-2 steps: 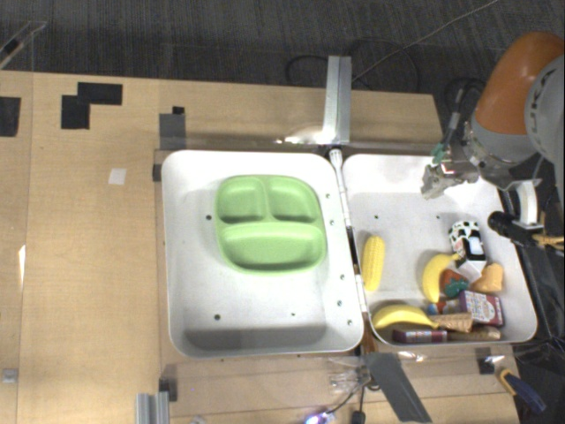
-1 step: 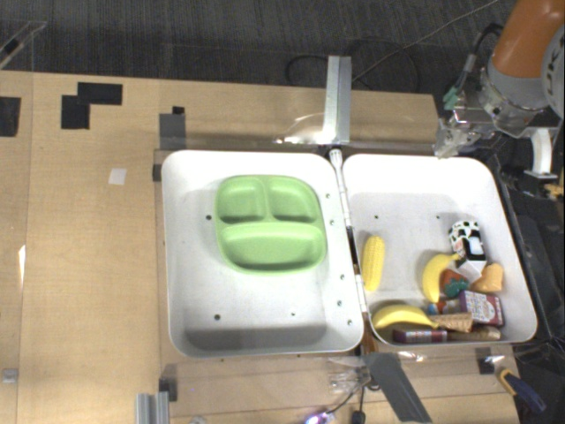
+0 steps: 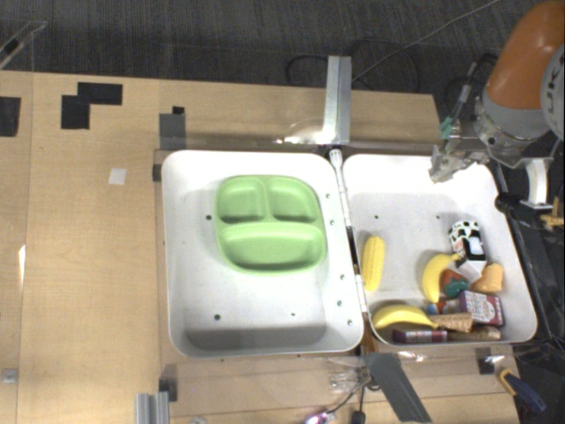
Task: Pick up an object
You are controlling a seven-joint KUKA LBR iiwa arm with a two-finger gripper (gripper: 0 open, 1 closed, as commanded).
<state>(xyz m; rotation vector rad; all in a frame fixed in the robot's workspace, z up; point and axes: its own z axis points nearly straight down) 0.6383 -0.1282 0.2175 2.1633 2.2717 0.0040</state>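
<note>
1. Over the right bin's [image 3: 388, 175] far right corner hangs the gripper [image 3: 444, 168], metal, small and blurred; whether it is open or closed cannot be told, nothing seen in it.
2. Arm [image 3: 528, 78]: smooth orange band, grey shell, entering from the right.
3. Both bins are shallow, white, glossy plastic with rounded corners, side by side on a pale wood bench [image 3: 79, 263]; dark carpet beyond.
4. Left bin [image 3: 190, 325] holds a green three-compartment tray [image 3: 268, 222], matte, rounded.
5. Right bin: corn cob [image 3: 373, 262] near its left wall; banana [image 3: 402, 315] at the near edge; second banana [image 3: 433, 275], black-and-white cow toy [image 3: 466, 236], orange piece [image 3: 490, 278] and dark red packet [image 3: 482, 307] clustered at the near right, well apart from the gripper.
</note>
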